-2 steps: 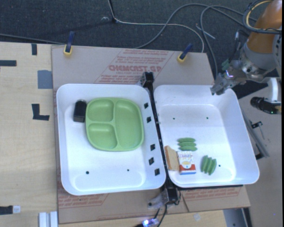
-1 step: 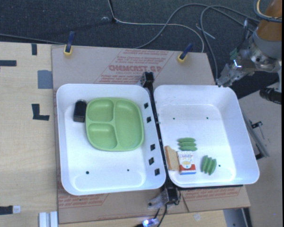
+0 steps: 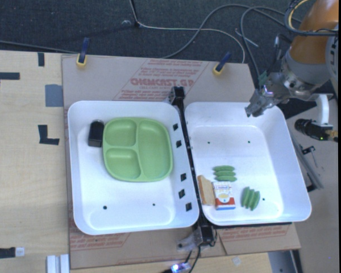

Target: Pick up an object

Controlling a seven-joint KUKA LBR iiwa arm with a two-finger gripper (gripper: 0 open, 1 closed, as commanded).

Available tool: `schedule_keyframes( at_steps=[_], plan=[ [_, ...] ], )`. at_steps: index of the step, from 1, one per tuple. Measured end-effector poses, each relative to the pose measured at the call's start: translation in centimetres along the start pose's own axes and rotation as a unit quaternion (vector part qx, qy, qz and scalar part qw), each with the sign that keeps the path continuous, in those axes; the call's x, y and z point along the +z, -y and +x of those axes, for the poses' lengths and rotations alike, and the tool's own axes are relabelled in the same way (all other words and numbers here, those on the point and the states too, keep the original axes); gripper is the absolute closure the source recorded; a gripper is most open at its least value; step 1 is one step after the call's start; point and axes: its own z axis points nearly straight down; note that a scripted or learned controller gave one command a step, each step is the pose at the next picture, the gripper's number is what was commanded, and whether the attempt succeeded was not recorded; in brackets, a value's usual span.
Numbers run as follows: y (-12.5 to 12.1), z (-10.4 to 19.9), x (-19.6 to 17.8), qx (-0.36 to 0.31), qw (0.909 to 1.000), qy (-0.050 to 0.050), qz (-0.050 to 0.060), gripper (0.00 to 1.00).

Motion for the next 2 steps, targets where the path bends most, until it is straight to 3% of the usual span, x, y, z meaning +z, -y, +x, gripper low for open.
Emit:
schedule_keyframes(
  at_steps=[2],
  plan=[
    [3.6, 9.7, 2.5, -0.001, 1.0, 0.0, 0.0, 1.0]
  ],
)
